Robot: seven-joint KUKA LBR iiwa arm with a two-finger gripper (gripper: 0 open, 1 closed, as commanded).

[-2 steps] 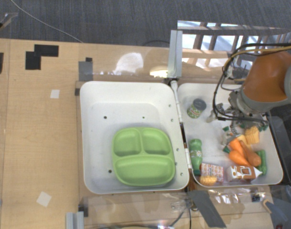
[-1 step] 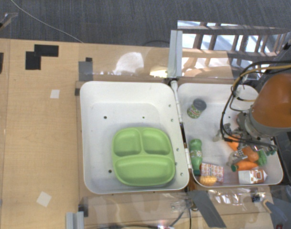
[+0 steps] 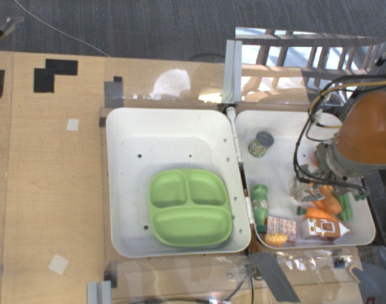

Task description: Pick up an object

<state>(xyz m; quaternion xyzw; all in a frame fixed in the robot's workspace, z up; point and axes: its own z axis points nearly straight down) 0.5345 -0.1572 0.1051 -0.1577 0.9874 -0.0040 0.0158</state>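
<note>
My gripper point(image 3: 312, 190) is low in the right bin point(image 3: 278, 122), under the grey wrist and orange band point(image 3: 369, 128). It sits right over a cluster of orange carrot pieces point(image 3: 328, 203) and a dark green piece point(image 3: 345, 209). A brown and white carton point(image 3: 323, 228) lies just in front of them. Also in this bin are a small round can point(image 3: 261, 144), a green bottle point(image 3: 260, 204) and a colourful snack packet point(image 3: 279, 229). The wrist hides whatever is directly under the gripper.
The left bin point(image 3: 129, 138) holds a green divided plate point(image 3: 189, 206). A metal frame point(image 3: 294, 56) stands behind the bins. Black cables point(image 3: 305, 138) loop off the wrist above the right bin.
</note>
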